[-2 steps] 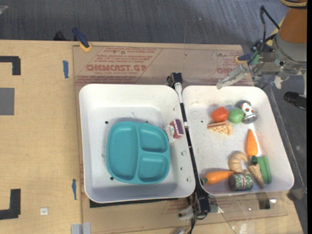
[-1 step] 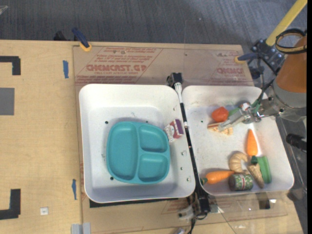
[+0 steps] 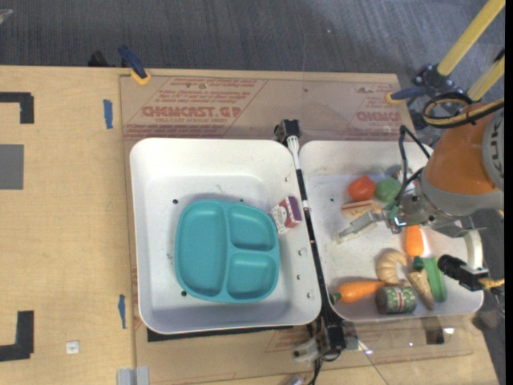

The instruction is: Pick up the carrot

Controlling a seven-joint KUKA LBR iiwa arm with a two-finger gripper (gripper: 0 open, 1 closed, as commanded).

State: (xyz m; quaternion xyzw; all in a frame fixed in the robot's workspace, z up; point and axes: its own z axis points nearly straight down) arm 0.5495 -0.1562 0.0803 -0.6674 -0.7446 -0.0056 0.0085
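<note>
The carrot (image 3: 362,289), orange with a green top, lies near the front edge of the right bin (image 3: 327,175), its green end toward the divider. My gripper (image 3: 346,221) reaches in from the right, over the middle of that bin and well behind the carrot. Its two fingers are spread open and point left with nothing between them.
Around the gripper lie a red tomato (image 3: 361,188), a green item (image 3: 388,189) and an orange piece (image 3: 414,241). A croissant (image 3: 390,265), a green can (image 3: 397,298) and a green-and-tan item (image 3: 429,279) crowd the carrot's right end. The left bin (image 3: 152,175) holds a teal divided plate (image 3: 228,249) and a small packet (image 3: 287,213).
</note>
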